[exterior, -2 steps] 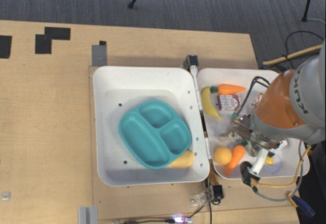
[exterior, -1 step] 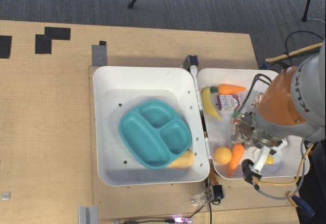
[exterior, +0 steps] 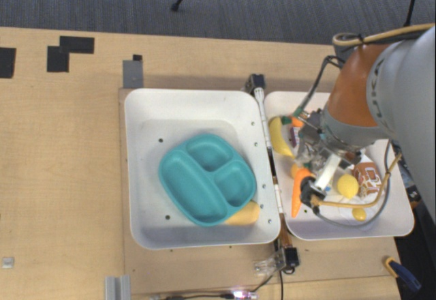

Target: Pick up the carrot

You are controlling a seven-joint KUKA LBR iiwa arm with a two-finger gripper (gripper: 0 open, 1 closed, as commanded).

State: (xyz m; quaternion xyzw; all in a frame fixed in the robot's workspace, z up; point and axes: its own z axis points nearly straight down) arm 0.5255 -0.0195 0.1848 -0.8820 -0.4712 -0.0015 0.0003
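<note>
Camera view: the end effector (exterior: 308,159) is hovering over the one carrot (exterior: 296,198), which is lying unlifted by the left wall of the right bin (exterior: 402,223). Whether the end effector is released or clenched cannot be told. One banana (exterior: 279,138) and one lemon (exterior: 347,186) are sharing that bin, and the left bin (exterior: 146,121) is holding one teal plate (exterior: 204,179).
</note>
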